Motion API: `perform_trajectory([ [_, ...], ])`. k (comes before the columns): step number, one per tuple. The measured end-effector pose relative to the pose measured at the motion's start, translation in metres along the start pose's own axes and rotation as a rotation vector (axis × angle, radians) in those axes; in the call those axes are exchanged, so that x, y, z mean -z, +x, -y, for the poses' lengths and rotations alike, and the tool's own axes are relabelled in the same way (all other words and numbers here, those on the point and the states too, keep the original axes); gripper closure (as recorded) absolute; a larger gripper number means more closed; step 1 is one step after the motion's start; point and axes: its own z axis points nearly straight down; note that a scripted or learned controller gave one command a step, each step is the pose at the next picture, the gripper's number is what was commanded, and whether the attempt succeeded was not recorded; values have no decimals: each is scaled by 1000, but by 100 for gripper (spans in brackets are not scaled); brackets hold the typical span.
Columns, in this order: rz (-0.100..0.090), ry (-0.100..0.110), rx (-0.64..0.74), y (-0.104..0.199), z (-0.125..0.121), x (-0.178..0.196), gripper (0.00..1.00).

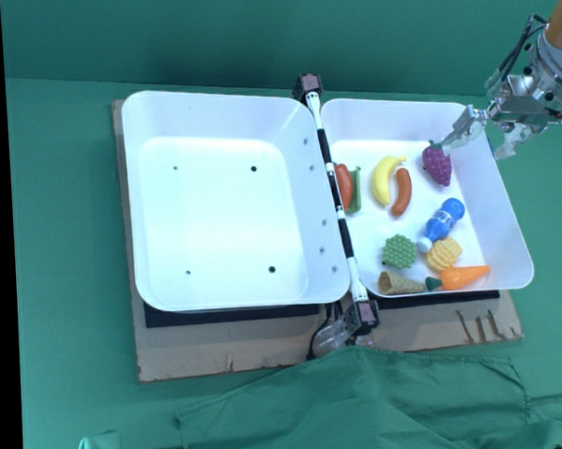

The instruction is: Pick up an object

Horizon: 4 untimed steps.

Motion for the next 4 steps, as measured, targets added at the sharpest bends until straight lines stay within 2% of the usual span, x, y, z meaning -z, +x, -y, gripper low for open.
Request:
perform_trajectory([
  [1, 1, 4, 0, -4, 5, -41, 0],
  [3, -1, 6, 1, -3, -7, -154, 0],
  [4, 6, -20, 2, -5, -12, -165, 0],
])
